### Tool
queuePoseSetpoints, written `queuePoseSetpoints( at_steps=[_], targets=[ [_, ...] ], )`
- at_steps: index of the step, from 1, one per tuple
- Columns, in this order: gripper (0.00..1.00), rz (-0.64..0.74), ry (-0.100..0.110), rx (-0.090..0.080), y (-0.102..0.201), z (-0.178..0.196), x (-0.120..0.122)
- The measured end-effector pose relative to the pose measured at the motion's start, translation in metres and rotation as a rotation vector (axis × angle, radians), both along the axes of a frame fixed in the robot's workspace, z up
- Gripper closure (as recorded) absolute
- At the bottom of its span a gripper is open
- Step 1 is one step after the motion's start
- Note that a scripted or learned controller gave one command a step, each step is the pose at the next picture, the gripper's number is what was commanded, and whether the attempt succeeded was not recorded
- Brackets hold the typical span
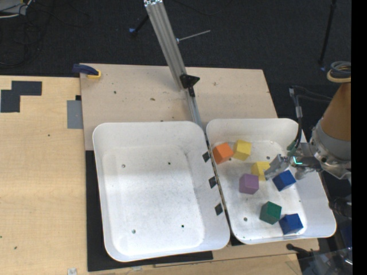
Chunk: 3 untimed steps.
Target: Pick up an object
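Blue cube [284, 180] (partly hidden) sits at the gripper [279, 168]; whether it is gripped, I cannot tell

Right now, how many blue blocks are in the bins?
2, both in the right bin: one blue block beside the end effector, another near the front corner. None seems hidden.

Left shallow white plastic bin [114, 153]: floor open throughout. Right white bin [252, 128]: cubes crowd the middle; the small purple cube [249, 183] and dark green cube [270, 212] leave open floor along its near-left corner.
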<state>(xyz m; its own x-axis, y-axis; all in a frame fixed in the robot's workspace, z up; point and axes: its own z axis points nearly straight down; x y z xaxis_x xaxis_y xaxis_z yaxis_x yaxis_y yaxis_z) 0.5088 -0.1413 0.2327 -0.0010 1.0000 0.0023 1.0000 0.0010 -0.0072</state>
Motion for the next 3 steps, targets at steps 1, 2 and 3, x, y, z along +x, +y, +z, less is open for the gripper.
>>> queuePoseSetpoints(
  at_steps=[1, 2, 3],
  targets=[
    [0.0, -0.003, -0.004, -0.001, -0.001, 0.002, 0.0],
    [0.0, -0.001, 0.002, 0.001, 0.007, -0.054, -0.008],
    [0.0, -0.002, 0.002, 0.0, -0.002, -0.108, -0.007]
  ],
)
